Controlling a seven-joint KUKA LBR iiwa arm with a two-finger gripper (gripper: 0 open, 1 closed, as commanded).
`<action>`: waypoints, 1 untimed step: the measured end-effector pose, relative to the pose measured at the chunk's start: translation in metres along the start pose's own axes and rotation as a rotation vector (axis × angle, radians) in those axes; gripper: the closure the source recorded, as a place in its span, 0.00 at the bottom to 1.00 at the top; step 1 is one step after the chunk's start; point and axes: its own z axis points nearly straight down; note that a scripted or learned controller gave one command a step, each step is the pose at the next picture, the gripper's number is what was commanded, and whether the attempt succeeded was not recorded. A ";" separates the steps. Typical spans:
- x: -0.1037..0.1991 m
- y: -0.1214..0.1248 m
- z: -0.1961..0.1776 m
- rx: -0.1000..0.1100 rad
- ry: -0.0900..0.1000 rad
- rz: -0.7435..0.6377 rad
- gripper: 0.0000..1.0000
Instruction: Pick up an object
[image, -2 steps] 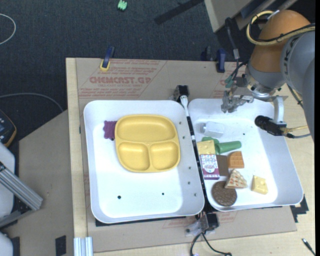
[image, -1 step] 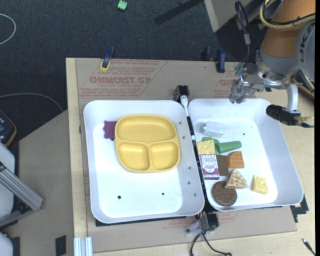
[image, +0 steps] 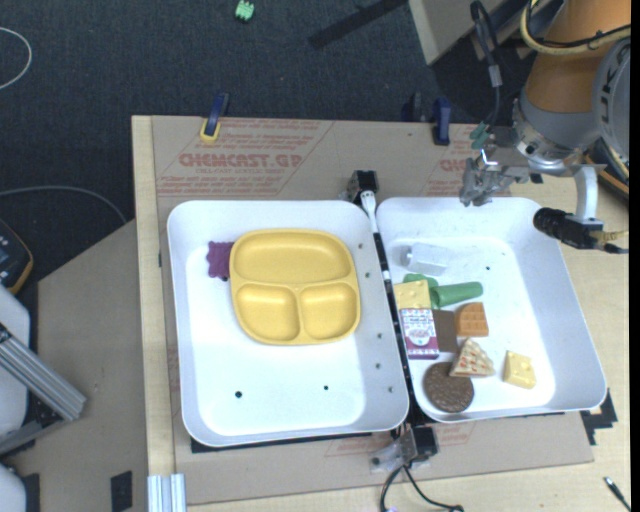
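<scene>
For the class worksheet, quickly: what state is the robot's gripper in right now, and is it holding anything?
Gripper: above the far rim of the right bin, nothing visibly held; open or closed cannot be told.

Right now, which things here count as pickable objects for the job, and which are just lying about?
Job:
tool, above the right bin
yellow block, green piece, cheese wedge, brown disc

Lying about:
yellow tray, purple piece, blue clamp
</scene>
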 end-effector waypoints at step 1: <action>0.022 -0.044 -0.004 0.007 0.001 0.001 1.00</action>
